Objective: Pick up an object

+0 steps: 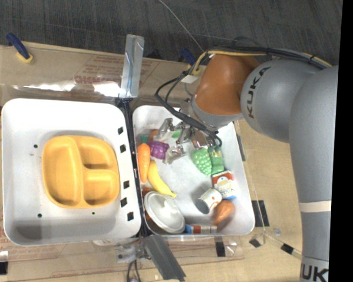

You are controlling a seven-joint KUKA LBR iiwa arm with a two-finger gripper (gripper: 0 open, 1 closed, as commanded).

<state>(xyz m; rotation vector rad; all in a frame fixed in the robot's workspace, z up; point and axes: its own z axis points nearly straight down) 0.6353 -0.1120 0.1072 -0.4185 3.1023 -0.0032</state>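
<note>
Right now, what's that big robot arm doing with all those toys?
The grey arm reaches into the right bin, which is full of toy food: a carrot, a banana, purple grapes, a green corn cob and a small cup. Its gripper is low among the toys near the grapes, trying to pick one up, but I can't tell if it has grabbed anything. The left bin holds a yellow divided plate.
</note>
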